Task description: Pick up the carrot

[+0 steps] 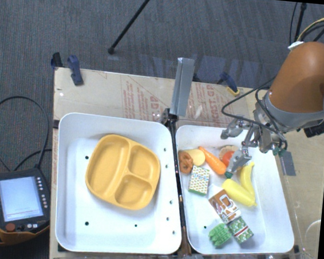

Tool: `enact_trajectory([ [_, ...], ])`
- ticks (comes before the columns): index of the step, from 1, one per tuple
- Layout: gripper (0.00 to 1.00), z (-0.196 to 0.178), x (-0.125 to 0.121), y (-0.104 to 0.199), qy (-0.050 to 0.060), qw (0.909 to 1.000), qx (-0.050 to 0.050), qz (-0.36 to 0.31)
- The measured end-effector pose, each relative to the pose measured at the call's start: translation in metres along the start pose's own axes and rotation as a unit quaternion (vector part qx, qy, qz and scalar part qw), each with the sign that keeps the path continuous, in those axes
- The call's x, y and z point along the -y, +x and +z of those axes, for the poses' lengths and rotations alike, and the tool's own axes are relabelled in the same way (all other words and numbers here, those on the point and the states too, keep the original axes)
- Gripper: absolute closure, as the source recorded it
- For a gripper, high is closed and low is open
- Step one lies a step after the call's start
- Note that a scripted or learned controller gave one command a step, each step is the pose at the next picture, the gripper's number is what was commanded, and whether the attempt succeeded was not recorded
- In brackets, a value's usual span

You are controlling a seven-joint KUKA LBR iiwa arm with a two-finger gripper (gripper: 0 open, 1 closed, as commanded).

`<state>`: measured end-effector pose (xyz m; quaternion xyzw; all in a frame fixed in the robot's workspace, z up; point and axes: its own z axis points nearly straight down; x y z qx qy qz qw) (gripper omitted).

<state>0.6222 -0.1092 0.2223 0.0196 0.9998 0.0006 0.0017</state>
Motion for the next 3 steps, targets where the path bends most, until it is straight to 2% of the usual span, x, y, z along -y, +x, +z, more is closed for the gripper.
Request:
enact_trajectory([
  [1,0.0,0.12,0.005,-0.011,0.0,0.9991,0.002,0.043],
  [2,0.0,0.134,0.023,0.03,0.0,0.9977,-0.001,0.068],
  [3,0.0,0.135,-0.024,0.065,0.0,0.9945,-0.002,0.104],
])
